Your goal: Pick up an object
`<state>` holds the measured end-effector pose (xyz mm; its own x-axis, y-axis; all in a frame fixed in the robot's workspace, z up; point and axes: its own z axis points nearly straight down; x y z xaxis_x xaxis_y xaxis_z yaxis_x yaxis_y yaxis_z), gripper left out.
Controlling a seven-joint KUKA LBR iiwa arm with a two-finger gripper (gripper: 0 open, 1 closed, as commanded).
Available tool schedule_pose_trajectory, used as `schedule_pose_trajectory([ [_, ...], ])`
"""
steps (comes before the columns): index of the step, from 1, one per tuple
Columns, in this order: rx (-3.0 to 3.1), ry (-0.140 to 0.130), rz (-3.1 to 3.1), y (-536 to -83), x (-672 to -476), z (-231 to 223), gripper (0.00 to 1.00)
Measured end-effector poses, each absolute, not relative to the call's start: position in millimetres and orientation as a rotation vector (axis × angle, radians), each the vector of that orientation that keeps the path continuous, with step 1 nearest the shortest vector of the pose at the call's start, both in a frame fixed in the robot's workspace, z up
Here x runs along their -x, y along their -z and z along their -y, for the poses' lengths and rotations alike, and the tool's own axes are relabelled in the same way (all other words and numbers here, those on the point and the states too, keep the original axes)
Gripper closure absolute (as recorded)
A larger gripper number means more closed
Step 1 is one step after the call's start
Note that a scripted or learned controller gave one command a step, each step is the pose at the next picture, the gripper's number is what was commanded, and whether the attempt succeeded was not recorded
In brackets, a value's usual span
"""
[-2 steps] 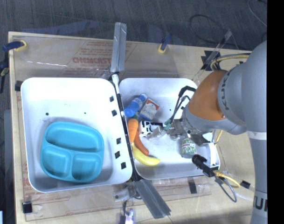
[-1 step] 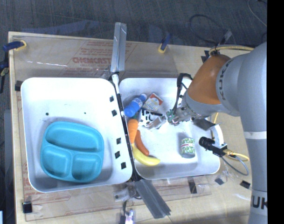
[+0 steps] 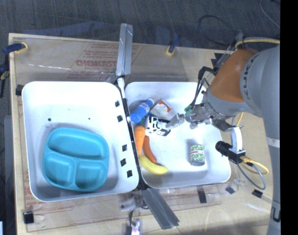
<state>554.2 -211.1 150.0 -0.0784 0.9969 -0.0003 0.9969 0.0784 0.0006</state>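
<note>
While the arm (image 3: pixel 246 82) reaches in from the right, its gripper (image 3: pixel 180 118) hangs low over the middle of the right bin (image 3: pixel 207 173), just right of a small white carton (image 3: pixel 161 109) with a red-orange patch. Whether the gripper is open or closed I cannot tell, since its tips blur into the clutter under them, and nothing can be seen clamped in it.

Several things lie in that bin. A blue bottle (image 3: pixel 140 111) rests tilted near the left wall, toward the far side. Just nearer than the carton lies a white card with black marks (image 3: pixel 157 127). Along the left wall an orange carrot (image 3: pixel 141 139) lies lengthwise, and a yellow banana (image 3: pixel 152 165) curves from its near end toward the bin's middle; the two touch. A small can (image 3: pixel 197 153) with a green and white label stands apart from the rest, in the near right part, well clear of the gripper.

The left bin (image 3: pixel 36 102) holds a blue tray (image 3: pixel 75 156) with three compartments, sitting in its near half. Both bins stand side by side on a bench (image 3: pixel 65 58), their inner walls touching along a line of black tabs.
</note>
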Motion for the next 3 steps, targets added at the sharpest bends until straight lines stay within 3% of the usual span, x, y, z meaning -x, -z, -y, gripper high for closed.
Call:
schedule_pose_trajectory([
  [1, -2.241, 0.000, -2.196, -99, -508.3, 117, 0.00],
  [2, -2.235, 0.000, -2.205, -108, -508.8, 117, 1.00],
  [3, -2.511, 0.000, -1.891, -192, -537.6, 74, 1.00],
])
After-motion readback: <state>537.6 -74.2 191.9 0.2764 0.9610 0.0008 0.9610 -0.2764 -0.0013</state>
